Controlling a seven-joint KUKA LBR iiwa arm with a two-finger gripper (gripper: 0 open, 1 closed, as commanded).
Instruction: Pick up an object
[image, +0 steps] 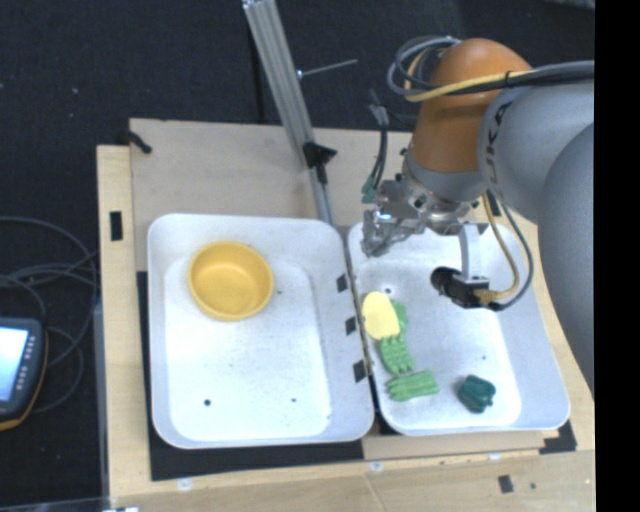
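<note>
Over the right bin's (530, 400) far left corner hangs the gripper (378, 238); whether it is released or clenched, I cannot tell. Nearer, along that bin's left side, lie a yellow piece (379, 316), two green blocks (397, 353) (411, 385) and a dark green lump (477, 392). A yellow bowl (231, 280) sits in the left bin (250, 400).
</note>
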